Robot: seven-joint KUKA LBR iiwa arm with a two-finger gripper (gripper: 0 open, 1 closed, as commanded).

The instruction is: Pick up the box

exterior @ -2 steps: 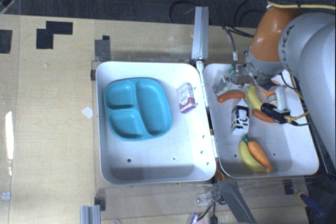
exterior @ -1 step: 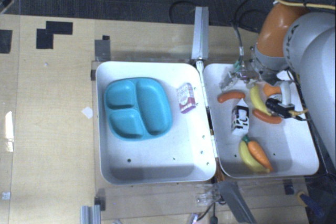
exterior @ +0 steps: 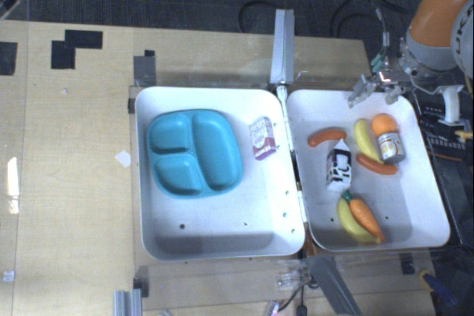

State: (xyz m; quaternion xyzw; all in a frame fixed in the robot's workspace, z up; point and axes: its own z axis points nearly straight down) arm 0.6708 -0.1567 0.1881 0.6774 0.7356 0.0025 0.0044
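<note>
A small white and pink box [exterior: 262, 138] lies in the left bin [exterior: 215, 233], near its right wall, beside a blue divided plate [exterior: 195, 152]. My gripper [exterior: 375, 90] hangs over the far rim of the right bin [exterior: 415, 226], well to the right of the box and apart from it. Its fingers stand spread with nothing between them. The grey arm with its orange band [exterior: 437, 4] comes in from the upper right.
The right bin holds a black and white carton [exterior: 340, 166], two sausages [exterior: 326, 136], a banana [exterior: 362, 138], an orange-topped can [exterior: 386, 139], and a second banana under a carrot [exterior: 364, 217]. A metal post [exterior: 283, 48] stands behind the seam between the bins.
</note>
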